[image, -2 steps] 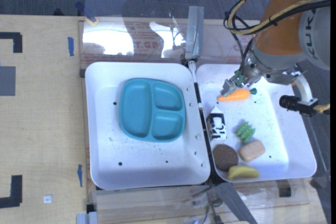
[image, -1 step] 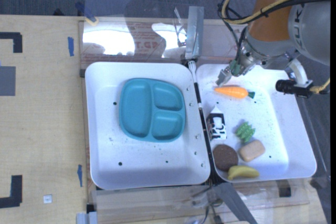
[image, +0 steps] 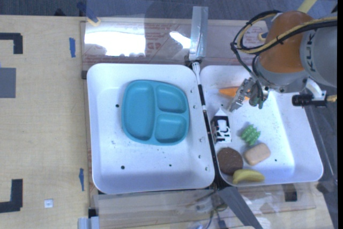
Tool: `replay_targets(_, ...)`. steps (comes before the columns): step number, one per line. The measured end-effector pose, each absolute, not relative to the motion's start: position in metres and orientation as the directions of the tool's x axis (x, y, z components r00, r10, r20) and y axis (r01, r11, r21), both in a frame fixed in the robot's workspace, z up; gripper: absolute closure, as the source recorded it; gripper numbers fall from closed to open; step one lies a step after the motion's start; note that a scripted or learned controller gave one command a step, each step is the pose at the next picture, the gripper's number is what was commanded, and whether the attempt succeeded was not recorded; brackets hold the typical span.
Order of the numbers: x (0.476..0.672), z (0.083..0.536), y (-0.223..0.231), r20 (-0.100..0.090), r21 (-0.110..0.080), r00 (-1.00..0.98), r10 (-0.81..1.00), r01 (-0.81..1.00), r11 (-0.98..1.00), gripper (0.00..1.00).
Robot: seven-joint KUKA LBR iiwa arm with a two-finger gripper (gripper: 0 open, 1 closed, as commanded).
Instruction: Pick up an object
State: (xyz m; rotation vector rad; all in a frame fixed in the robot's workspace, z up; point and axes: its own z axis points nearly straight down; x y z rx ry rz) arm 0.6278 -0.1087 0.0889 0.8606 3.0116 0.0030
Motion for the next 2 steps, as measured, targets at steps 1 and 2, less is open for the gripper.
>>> replay_targets(1, 0.640, 0.088, -0.106, -0.007, 0.006, -0.631, 0.776, 0.776, 0.631, 1.00)
replay_targets(2, 0.645, 0.190, -0.067, -0.003, 0.010, -0.266, 0.964, 0.964, 0.266, 1.00)
